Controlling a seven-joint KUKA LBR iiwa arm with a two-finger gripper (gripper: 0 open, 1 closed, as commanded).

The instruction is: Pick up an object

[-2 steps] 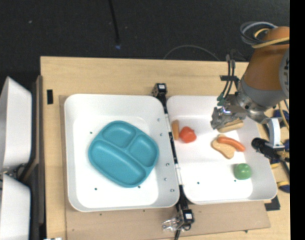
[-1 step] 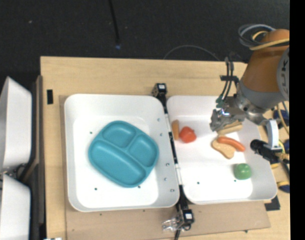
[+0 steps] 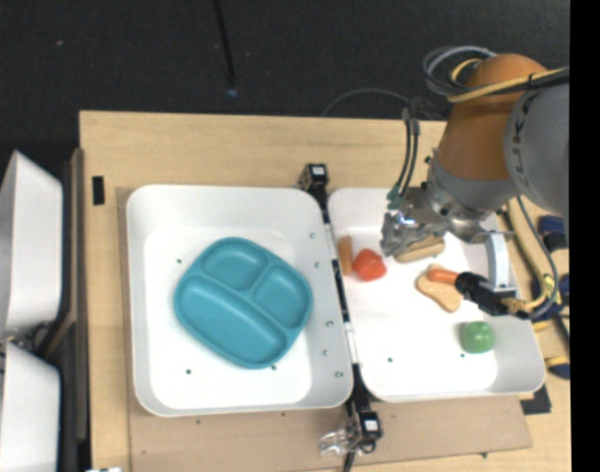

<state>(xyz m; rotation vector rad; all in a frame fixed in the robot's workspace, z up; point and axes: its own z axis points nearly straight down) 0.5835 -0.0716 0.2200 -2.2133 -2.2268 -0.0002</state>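
A tan block [image 3: 419, 253] lies in the far half of the right bin [image 3: 418, 364] and is the likeliest candidate for the pick. The tool [image 3: 402, 230] is low over its left end and seemingly touching it. From this slanted view you cannot tell how far the tool is open or whether it has hold of anything, and nothing can be seen clamped in it.

Just to the left sits a red piece [image 3: 369, 266], with a small orange-brown piece [image 3: 344, 255] beside it against the bin's left wall. To the right and nearer lies a tan-and-orange piece [image 3: 439, 289], and a green piece [image 3: 476, 337] rests well apart toward the near right corner. The left bin [image 3: 162, 234] carries a teal divided plate [image 3: 243, 303], and both bins sit on the pale wooden surface [image 3: 231, 146].

The risks, as you should judge them:
- The tool stands over the block's end rather than its middle, so a closing grip may catch only an edge. The block could then swing or slip out on the lift.
- The red piece is close enough that a sideways correction may knock it rolling.
- Too deep a descent would press the block onto the bin floor instead of gripping it.
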